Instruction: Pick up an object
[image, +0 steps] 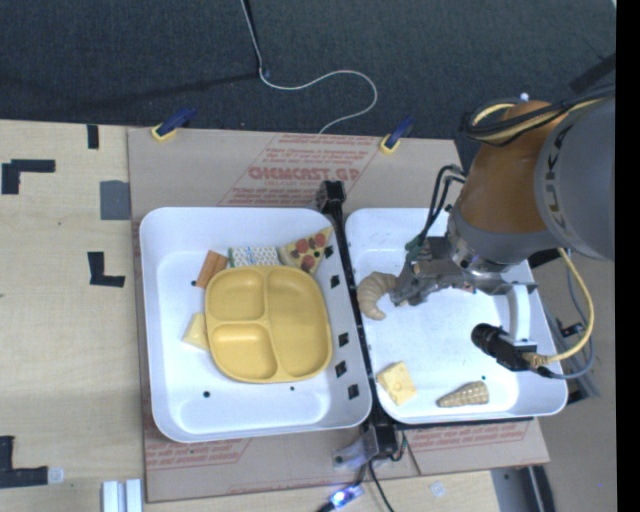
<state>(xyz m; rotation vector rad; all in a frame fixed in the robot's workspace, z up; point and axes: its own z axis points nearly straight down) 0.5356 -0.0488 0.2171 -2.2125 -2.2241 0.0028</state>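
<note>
In the right bin (530, 405) a tan croissant (374, 293) lies near the left wall. My gripper (411, 288) hangs low just right of the croissant, its dark fingers close to the croissant's right end; I cannot see anything held between them. A yellow cheese wedge (396, 382) sits at the bin's front left. A waffle cone (463, 396) lies at the front, right of the cheese.
The left bin (165, 300) holds a yellow divided plate (268, 323) with a pizza slice (308, 250), an orange piece (211, 268) and a yellow piece (195, 330) around it. The arm's body covers the right bin's back right. A black divider (345, 300) separates the bins.
</note>
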